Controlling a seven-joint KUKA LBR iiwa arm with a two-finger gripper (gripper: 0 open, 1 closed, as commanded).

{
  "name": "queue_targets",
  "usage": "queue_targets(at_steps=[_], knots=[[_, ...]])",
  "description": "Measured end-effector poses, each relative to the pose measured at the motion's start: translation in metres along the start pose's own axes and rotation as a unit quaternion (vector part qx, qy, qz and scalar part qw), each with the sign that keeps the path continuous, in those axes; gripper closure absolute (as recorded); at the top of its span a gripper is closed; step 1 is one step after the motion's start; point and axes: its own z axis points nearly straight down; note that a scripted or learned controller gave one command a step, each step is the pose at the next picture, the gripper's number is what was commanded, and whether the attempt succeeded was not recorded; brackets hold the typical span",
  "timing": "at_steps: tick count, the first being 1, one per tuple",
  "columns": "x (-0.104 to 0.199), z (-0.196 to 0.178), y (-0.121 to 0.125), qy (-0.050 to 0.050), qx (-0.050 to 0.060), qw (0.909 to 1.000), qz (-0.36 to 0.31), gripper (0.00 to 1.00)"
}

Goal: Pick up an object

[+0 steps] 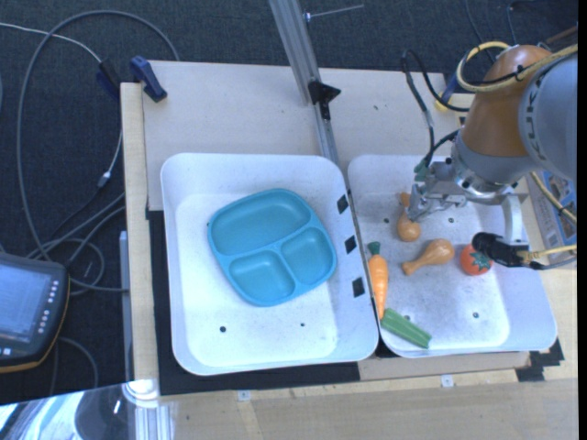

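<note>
End effector (424,202) low over small orange round toy (408,228), right bin (514,333); grip state unclear tbh. Approach step; next, descend, close.

Robotics laboratory. Evidence: loose cables (64,108) across dark carpet at left, a control pendant (27,310) lower left, a clamped test bench (229,108).

A blue sectioned plate (271,258) lies in the left white bin (183,246), toward the tabletop's (229,108) front-left corner. A blue clamp (147,78) grips the tabletop's back-left corner. A slanted aluminium post (298,39) rises from the back edge. Off the tabletop's left edge, cables (55,108) loop over dark carpet beside a handheld control pendant (27,310).
</note>
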Motion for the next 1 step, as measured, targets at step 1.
queue_targets(at_steps=[1], knots=[[-0.0035,-0.0446,0.0037,-0.001,-0.002,1.0000,0.000,1.00]])
